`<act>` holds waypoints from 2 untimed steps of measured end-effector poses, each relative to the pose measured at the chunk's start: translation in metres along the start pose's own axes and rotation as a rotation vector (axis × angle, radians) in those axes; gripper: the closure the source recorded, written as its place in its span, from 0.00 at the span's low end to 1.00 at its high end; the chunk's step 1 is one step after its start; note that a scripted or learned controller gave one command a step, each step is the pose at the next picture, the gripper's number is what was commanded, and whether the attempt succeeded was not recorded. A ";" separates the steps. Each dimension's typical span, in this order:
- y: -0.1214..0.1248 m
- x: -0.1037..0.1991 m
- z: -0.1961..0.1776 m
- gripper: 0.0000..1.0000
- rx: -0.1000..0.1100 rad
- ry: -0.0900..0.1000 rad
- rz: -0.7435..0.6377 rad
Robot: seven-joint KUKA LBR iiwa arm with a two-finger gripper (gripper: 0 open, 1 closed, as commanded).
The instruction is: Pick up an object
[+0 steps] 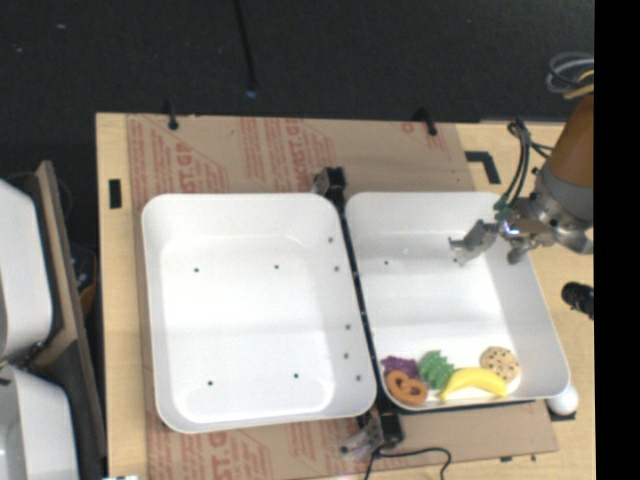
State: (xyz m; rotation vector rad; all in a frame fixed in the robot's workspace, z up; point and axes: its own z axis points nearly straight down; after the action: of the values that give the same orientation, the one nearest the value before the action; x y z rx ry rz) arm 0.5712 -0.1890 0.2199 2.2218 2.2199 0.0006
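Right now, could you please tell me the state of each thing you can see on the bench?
Gripper: above the far part of the right bin, nothing between its fingers.
Right bin: holds four toys along its near wall.
Banana: lying flat, beside the cookie.
Cookie: lying flat near the corner.
Green toy: resting between the purple toy and banana.
Purple toy: behind the pretzel.
Pretzel: lying flat.

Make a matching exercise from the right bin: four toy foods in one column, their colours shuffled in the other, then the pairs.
Things:
1. banana
2. cookie
3. grapes
4. broccoli

Colours:
A. green
B. purple
C. yellow
D. tan with dark chips

Pairs: 1-C, 2-D, 3-B, 4-A

All four lie along the near wall of the right bin.
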 end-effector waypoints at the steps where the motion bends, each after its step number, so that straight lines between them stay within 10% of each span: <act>1: -0.013 0.026 0.095 0.00 0.008 0.002 -0.001; 2: 0.060 0.091 0.054 0.00 -0.004 0.001 -0.007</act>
State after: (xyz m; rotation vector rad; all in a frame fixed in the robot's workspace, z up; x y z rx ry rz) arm 0.6318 -0.0977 0.1664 2.2133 2.2261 0.0062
